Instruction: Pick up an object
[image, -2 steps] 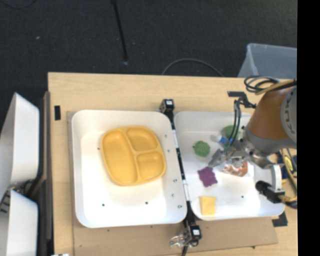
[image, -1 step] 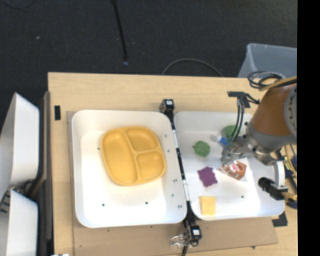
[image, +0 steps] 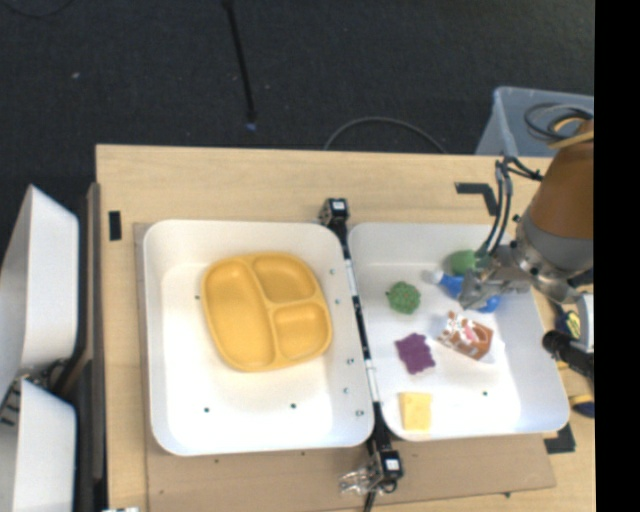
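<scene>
The gripper is hovering low over a blue object (jaw state indiscernible), apparently lining up a grasp.

A yellow divided tray lies in the left bin.

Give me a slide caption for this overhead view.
End effector low in the right bin near small objects; yellow divided tray in left bin.

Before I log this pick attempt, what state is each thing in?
Gripper: low in right bin, over a blue item, grasp unclear.
Yellow tray: flat in left bin, compartments bare.
Green ball: loose.
Purple piece: loose.
Yellow block: loose.
Wrapped packet: loose.
</scene>
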